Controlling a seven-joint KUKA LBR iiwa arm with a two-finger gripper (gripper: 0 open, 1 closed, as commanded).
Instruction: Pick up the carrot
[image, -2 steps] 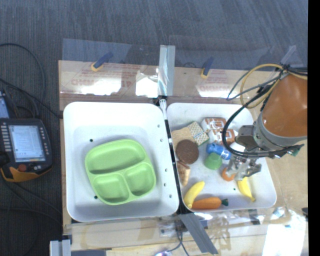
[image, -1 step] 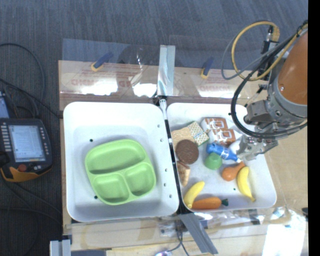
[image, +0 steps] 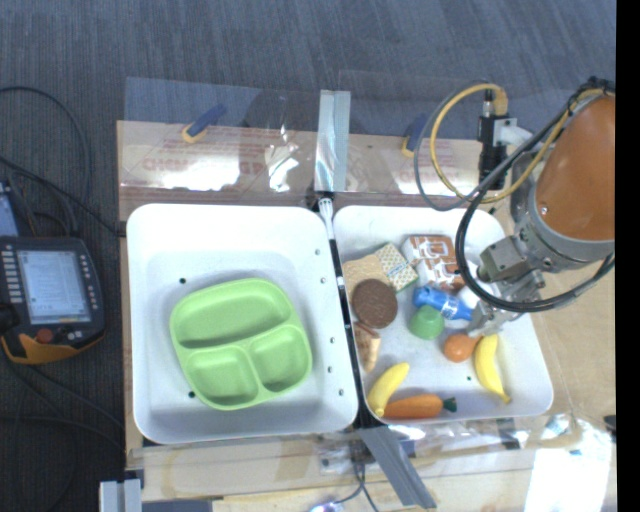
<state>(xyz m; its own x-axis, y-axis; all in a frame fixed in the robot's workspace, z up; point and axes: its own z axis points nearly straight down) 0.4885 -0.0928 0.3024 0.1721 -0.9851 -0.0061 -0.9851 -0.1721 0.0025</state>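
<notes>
From above, the carrot (image: 412, 406) is lying flat at about six o'clock in the right bin (image: 535, 398), its dark stem end pointing toward three o'clock. A yellow banana (image: 387, 385) is resting just beside it at ten o'clock, touching or nearly so. The gripper (image: 487, 322) is hanging over the bin's three o'clock side, well apart from the carrot, just above an orange fruit (image: 459, 347) and a second banana (image: 489, 367). I cannot tell how its claw is set. A green cup (image: 427, 322), a brown disc (image: 374, 301) and a cracker (image: 385, 268) are sitting toward the bin's middle. A green divided plate (image: 240, 343) is lying in the left bin (image: 150, 240).
</notes>
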